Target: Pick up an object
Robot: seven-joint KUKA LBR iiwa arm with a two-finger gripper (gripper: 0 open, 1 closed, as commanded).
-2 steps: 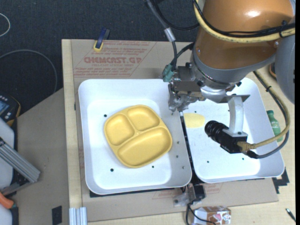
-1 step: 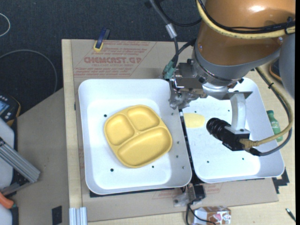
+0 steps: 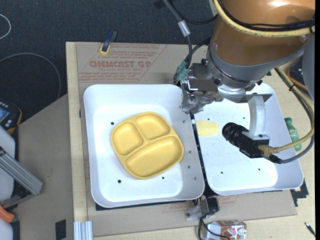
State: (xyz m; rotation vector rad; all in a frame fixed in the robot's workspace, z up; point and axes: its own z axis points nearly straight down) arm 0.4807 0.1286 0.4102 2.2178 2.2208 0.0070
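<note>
A yellow three-compartment plate (image 3: 146, 144) lies flat in the middle of the left bin (image 3: 95, 134). In the right bin (image 3: 240, 181), a small pale yellow flat piece (image 3: 207, 129) lies close to the inner wall. A green object (image 3: 291, 129) sits at that bin's right edge, partly behind a cable. My gripper (image 3: 191, 103) hangs over the wall between the two bins, near their far end, just above and left of the pale yellow piece. I see nothing held in it.
The arm's big orange-and-grey body (image 3: 260, 29) covers the far part of the right bin. A black cylinder (image 3: 243, 139) on the arm hangs over that bin's middle. A small blue and yellow item (image 3: 107, 43) lies on the cardboard behind the left bin.
</note>
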